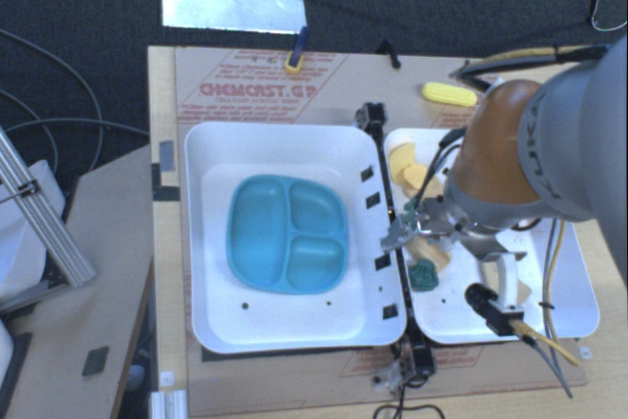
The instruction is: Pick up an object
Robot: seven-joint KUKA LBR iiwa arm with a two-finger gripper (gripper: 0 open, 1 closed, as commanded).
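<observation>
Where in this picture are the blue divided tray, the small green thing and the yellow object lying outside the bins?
blue divided tray point(287, 234), camera view, on its central ridge.
small green thing point(424, 277), camera view, on its middle.
yellow object point(449, 94), camera view, on its middle.

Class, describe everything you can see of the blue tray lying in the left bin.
The blue tray is a turquoise, smooth, plastic-looking dish with rounded corners, split into three compartments: one long one on the left, two smaller ones on the right. It lies flat and face up near the middle of the left bin, resting on its white floor.
</observation>
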